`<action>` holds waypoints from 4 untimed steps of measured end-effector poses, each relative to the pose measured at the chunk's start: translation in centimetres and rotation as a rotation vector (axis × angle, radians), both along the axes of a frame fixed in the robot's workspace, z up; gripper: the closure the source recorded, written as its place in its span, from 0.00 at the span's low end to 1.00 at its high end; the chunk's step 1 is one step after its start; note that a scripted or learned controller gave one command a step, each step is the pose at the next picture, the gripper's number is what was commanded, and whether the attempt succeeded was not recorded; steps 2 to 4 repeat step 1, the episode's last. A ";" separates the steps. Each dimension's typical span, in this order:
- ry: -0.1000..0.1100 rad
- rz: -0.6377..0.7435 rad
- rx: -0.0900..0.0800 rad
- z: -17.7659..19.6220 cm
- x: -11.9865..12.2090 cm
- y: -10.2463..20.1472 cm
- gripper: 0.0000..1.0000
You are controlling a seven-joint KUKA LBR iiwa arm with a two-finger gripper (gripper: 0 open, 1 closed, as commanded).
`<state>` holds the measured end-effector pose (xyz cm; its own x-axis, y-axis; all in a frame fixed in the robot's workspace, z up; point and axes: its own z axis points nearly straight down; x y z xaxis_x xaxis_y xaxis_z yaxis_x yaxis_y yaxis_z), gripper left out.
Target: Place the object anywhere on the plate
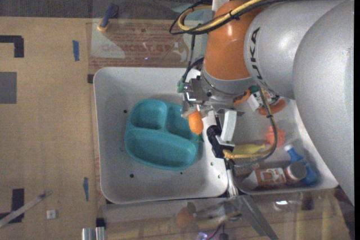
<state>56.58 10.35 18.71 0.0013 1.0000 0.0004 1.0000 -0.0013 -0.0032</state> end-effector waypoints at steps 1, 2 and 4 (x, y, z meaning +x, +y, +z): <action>-0.001 -0.003 0.000 0.0 0.0 -0.1 0.00; -0.001 -0.003 0.000 0.0 0.0 -0.1 0.00; -0.001 -0.003 0.000 0.0 0.0 -0.1 0.00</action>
